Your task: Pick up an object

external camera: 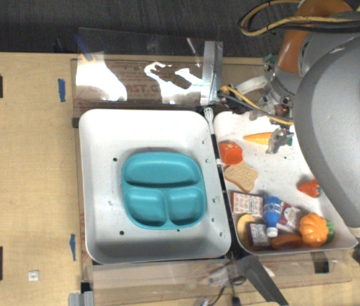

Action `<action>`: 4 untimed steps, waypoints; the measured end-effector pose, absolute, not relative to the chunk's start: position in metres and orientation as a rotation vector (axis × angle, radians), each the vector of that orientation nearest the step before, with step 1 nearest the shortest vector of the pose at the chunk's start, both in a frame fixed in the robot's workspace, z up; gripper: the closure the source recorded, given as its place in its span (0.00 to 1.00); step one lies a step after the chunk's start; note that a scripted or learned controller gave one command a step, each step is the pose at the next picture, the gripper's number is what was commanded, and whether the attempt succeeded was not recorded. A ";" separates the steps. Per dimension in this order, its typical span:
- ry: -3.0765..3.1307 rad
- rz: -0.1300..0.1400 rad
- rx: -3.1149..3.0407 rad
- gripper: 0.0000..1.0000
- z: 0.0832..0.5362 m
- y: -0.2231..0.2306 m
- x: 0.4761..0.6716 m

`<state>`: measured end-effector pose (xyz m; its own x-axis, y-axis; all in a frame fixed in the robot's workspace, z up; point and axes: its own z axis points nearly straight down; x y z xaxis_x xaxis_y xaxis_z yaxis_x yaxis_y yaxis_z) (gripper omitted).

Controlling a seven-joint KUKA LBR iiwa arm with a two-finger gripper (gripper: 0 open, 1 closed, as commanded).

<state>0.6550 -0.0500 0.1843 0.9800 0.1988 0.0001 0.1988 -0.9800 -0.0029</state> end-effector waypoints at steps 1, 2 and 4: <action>-0.315 0.000 -3.123 0.00 0.184 -0.036 0.659; -0.315 0.000 -3.123 0.00 0.184 -0.013 0.661; -0.306 0.000 -3.123 0.00 0.194 -0.016 0.661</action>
<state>0.6614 -0.0158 0.1939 0.9810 0.1940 0.0007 0.1940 -0.9810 -0.0041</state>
